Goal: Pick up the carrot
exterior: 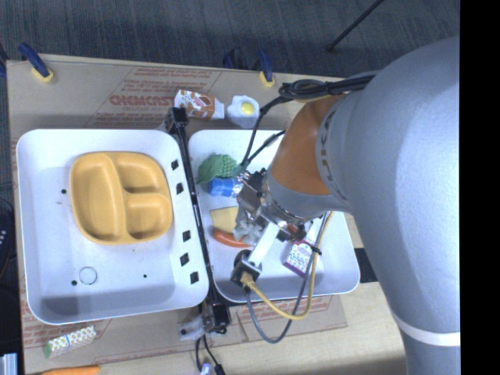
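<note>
where the arm's wrist drops into the right bin (pixel 344 276), the claw (pixel 248 223) sits low over the bin floor, close above the carrot (pixel 229 239); whether it is apart or together i cannot tell, since the wrist housing covers it from above. the carrot is a short orange piece lying flat near the left side of the right bin, poking out from under the claw toward the divider between the bins, and nothing shows it being held. just above the carrot lies a pale yellow block (pixel 224 216), partly hidden by the claw. further up the same bin are a blue object (pixel 223 187) and a green leafy toy (pixel 217 166), touching each other. to the right of the claw, a small purple and white packet (pixel 298 258) lies on the bin floor. a white bracket (pixel 258 256) slants down from the wrist, and a yellow cable (pixel 283 312) loops over the bin's near rim. the grey arm (pixel 406 178) with its orange band (pixel 301 155) covers much of the bin's right half. in the left bin (pixel 39 233) rests a yellow divided plate (pixel 121 195). on the table (pixel 94 76) behind the bins stand a small brown and white carton (pixel 197 105) and a white and yellow object (pixel 244 109). blue clamps (pixel 36 61) grip the far edge.
</note>
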Action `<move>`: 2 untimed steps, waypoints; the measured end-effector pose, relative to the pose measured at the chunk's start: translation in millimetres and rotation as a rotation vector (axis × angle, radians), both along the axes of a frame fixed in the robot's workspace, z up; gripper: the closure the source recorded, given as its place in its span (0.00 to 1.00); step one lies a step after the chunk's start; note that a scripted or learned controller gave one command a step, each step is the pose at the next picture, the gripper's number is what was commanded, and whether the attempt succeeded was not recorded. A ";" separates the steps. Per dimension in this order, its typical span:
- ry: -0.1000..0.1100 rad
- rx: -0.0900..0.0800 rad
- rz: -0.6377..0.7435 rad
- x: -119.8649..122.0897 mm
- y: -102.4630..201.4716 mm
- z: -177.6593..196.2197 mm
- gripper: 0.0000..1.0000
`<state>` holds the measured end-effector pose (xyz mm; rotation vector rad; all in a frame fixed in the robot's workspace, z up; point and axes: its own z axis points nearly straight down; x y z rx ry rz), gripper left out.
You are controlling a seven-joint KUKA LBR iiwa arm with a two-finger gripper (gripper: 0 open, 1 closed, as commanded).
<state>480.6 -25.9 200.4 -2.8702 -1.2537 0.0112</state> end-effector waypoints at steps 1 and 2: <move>0.000 0.000 0.000 -0.1 0.1 0.0 0.00; -0.002 -0.004 -0.264 -4.8 26.4 -9.1 0.00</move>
